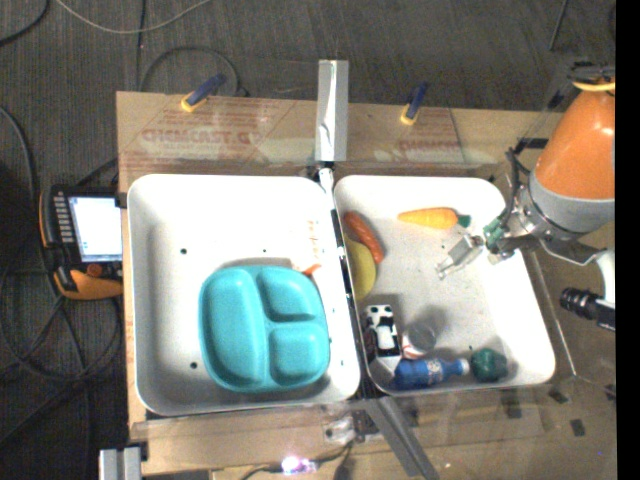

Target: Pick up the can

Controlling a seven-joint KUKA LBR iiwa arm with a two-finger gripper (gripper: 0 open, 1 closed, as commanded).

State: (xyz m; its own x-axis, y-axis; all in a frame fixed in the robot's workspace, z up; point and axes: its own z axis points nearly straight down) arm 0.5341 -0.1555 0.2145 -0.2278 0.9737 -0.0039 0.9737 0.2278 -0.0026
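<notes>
Can: small grey can (pixel 424 335) near the near edge of the right bin (pixel 520 268), just beside the blue bottle (pixel 428 372) and the black-and-white toy (pixel 380 326)
Gripper: the gripper (pixel 452 258) hangs over the right bin's middle, just near of the carrot (pixel 432 218), fingers slightly apart with nothing between them
Gap to target: gripper and can are apart; the can sits nearer and a little left of it
Left bin: the left bin (pixel 160 208) holds a teal divided plate (pixel 264 326)
Risk, crowding: descending fingers could land on the bottle or toy and push the can aside
Risk, grip: the can's round wall could slip out of an off-centre close
Risk, wrong pick: the dark green object (pixel 489 364) and the bottle lie close enough to be grabbed instead
</notes>
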